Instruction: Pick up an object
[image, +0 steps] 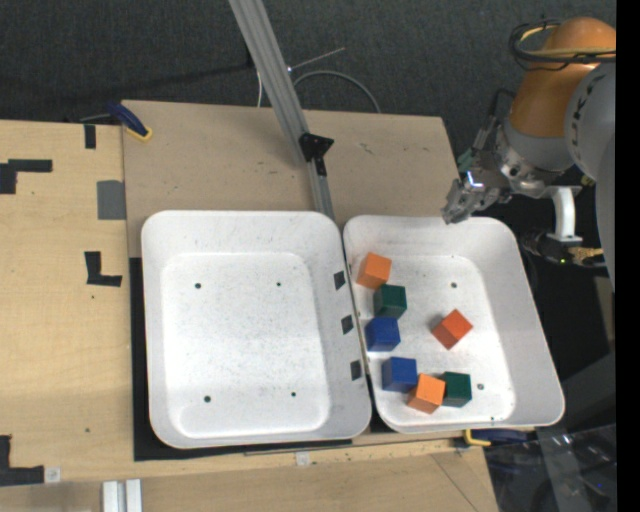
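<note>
The right bin (520, 300) holds several small cubes. An orange cube (374, 269) lies at its upper left, with a dark green cube (391, 299) and a blue cube (383, 333) below it. Another orange cube (452, 328) sits alone toward the right. Near the front lie a blue cube (399, 373), an orange cube (428, 392) and a green cube (457, 388), close together. My gripper (461, 203) hangs over the bin's back rim, well away from every cube, with nothing seen between its fingers.
The left bin (240, 330) stands beside the right one on the wooden bench. A slanted metal rail (290, 105) runs down to the gap between the bins at the back. The arm's orange band (560, 75) is at the upper right.
</note>
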